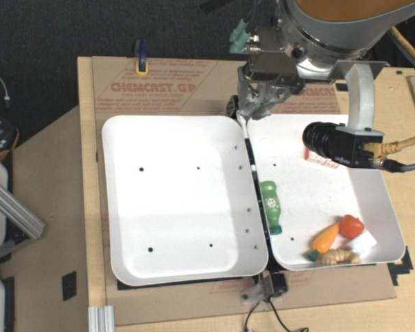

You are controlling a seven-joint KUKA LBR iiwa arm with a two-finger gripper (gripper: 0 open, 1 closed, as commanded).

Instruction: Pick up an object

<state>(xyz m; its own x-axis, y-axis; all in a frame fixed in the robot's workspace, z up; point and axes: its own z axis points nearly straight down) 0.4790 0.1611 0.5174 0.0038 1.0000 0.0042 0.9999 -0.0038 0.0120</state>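
My gripper (251, 104) hangs under the grey and orange arm, over the far end of the wall where the two bins meet. The right bin (290, 185) holds a green bottle (270, 206) lying against its left wall. At its near right corner lie an orange carrot-like piece (325, 238), a red piece (351, 225), a beige knobbly piece (339, 257) and a white scrap (364, 241). A small red and white item (321, 159) shows partly under a black cylinder (330, 143) mounted on the arm. All these objects lie well nearer than the gripper.
The left bin (173, 199) sits beside the right one on a cardboard sheet (159, 81). A blue and yellow clamp (142, 57) stands at the sheet's far edge. A cable (401, 144) runs off the black cylinder to the right.
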